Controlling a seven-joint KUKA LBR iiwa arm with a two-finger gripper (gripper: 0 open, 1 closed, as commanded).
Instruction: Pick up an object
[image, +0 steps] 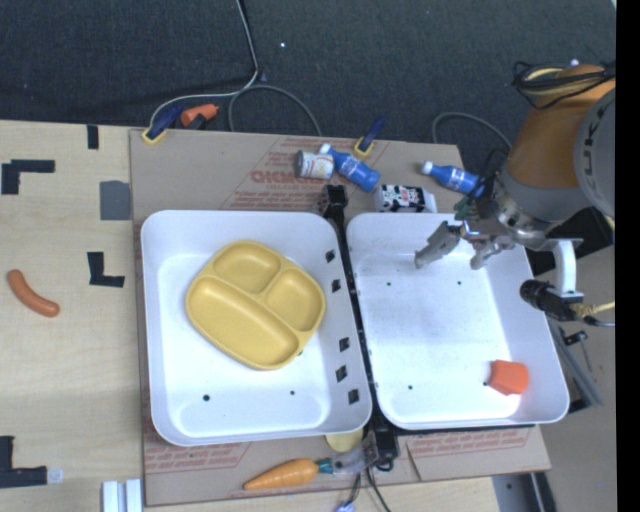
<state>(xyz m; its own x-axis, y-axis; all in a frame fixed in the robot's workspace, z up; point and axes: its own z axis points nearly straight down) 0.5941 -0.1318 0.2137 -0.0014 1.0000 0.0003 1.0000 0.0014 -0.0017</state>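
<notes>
An orange block (508, 377) lies in the near right corner of the right bin (440, 330). A yellow divided plate (256, 302) rests in the left bin (180, 400). My gripper (459, 249) hangs over the far part of the right bin, well away from the orange block. Its two fingers (433, 246) are spread apart with nothing between them.
Small bottles (340, 165) and a blue bottle (450, 178) lie on the cardboard behind the bins. A toy carrot (282, 475) sits in front of the bins, and a toy sausage (33, 293) lies on the bench at far left. Cables run at the back.
</notes>
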